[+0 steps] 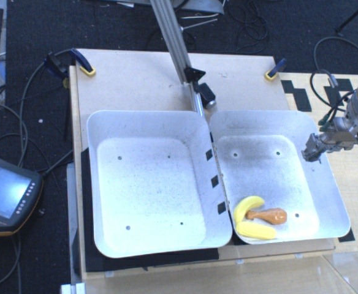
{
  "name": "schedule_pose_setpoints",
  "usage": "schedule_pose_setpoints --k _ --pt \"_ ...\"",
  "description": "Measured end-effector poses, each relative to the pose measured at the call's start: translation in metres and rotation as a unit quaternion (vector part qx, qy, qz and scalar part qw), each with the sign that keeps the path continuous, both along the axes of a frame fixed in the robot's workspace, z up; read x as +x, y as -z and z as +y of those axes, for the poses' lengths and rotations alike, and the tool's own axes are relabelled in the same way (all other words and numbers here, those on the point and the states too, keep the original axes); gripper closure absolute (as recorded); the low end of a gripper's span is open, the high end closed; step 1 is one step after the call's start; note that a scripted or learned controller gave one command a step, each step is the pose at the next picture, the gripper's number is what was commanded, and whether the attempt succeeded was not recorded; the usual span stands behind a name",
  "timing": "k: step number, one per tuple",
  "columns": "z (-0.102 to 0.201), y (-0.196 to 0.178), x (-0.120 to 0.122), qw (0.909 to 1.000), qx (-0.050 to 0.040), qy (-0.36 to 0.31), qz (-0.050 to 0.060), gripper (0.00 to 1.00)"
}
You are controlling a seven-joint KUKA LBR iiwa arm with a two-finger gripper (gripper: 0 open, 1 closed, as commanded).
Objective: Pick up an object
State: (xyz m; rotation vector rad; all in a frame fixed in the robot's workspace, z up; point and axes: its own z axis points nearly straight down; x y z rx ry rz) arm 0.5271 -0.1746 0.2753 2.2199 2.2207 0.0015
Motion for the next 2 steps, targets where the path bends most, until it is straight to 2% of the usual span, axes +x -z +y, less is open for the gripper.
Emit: schedule_pose_setpoints --k 1,2 --pt "0.055 -0.003 0.013 1.0000 0.0007 -0.003 0.001 1.00" --pt "0.101 0.012 0.019 1.0000 0.0006 -0.002 0.001 1.00"
